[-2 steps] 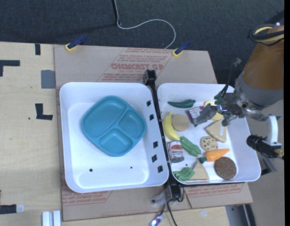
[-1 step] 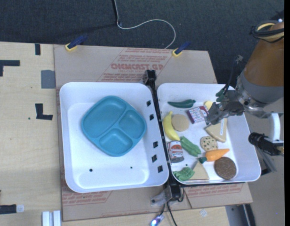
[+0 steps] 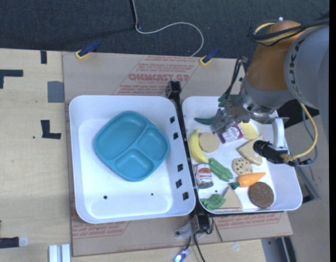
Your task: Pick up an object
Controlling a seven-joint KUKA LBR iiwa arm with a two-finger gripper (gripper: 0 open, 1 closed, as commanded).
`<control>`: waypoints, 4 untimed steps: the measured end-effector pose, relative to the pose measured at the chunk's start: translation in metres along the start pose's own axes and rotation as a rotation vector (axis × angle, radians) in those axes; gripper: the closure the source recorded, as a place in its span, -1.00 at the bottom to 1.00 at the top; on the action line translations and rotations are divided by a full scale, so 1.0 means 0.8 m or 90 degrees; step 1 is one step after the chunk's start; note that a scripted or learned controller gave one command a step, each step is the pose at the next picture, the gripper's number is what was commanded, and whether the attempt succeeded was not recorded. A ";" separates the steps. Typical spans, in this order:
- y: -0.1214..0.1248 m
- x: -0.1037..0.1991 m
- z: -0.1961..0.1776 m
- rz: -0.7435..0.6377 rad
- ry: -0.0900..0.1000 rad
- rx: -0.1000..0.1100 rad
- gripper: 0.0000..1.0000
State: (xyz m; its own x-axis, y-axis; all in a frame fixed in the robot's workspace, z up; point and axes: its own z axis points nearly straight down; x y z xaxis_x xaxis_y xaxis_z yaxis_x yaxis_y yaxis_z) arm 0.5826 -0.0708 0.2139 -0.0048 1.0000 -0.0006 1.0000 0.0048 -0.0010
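Camera view: end effector [image 3: 222, 125] above crowded right bin [image 3: 295, 196].

arm [image 3: 299, 53] cut off at right

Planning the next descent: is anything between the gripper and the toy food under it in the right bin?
Nothing visible does. The gripper hangs right over the crowded right bin, beside a small packet, the banana and a beige round piece.

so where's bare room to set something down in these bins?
Left bin: bare floor along the near wall below the blue tray, and a strip along the left wall. Right bin is crowded: banana, can, carrot, cookie, with the tool over the far end.
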 end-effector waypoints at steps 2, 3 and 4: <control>-0.084 0.022 -0.110 0.005 0.000 -0.005 1.00; -0.099 0.128 -0.008 -0.002 0.002 0.006 1.00; -0.123 0.056 -0.125 0.005 -0.001 -0.005 1.00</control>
State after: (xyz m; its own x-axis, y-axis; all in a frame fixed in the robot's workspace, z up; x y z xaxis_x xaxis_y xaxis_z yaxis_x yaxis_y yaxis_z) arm 0.4837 -0.0264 0.3136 0.0035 1.0000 -0.0017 1.0000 -0.0035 0.0074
